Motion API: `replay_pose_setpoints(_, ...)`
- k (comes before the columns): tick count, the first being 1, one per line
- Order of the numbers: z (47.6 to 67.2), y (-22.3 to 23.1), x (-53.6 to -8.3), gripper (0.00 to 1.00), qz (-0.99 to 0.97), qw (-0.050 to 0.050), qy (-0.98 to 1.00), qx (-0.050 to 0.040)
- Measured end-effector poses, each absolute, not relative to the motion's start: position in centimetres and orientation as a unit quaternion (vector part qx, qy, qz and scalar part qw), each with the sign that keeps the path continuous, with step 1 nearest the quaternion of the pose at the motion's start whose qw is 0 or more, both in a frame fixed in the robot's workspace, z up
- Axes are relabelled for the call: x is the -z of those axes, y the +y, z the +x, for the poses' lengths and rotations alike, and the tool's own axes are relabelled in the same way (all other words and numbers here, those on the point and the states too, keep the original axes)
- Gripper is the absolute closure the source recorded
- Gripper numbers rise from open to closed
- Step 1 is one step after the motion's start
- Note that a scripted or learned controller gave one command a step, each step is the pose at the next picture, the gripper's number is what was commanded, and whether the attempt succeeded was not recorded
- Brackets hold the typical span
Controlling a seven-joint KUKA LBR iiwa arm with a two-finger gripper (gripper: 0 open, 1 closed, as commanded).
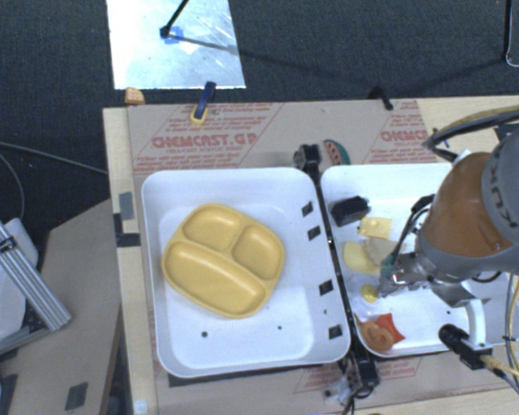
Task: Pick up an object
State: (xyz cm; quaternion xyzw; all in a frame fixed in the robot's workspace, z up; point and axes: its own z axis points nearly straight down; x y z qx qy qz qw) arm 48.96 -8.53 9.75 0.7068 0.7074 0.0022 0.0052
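A: Where are the objects?
B: In the right bin (417,172): pale yellow pieces (366,255), a small yellow bit (369,290), a black object (349,209) and an orange-red thing (381,331) near its front edge.
A: And the gripper (397,272)?
B: It is low in this bin, just beside the pale yellow pieces. How its fingers stand I cannot tell. A yellow tray (224,259) lies in the left bin (180,341).

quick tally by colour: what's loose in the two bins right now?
Yellow: 4 - divided tray in the left bin; three small pieces in the right bin
Black: 1 - small block
Orange-red: 1 - piece at the near edge
Total: 6. The arm may hide more in the right bin.
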Motion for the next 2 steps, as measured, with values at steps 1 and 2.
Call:
replay_pose_setpoints(1, 54.3, -4.9, -19.0, 1.0, 0.703, 0.005, 0.711, -0.0048)
replay_pose_setpoints(2, 48.8, -0.4, -18.4, 1.0, 0.704, -0.002, 0.71, -0.0002)
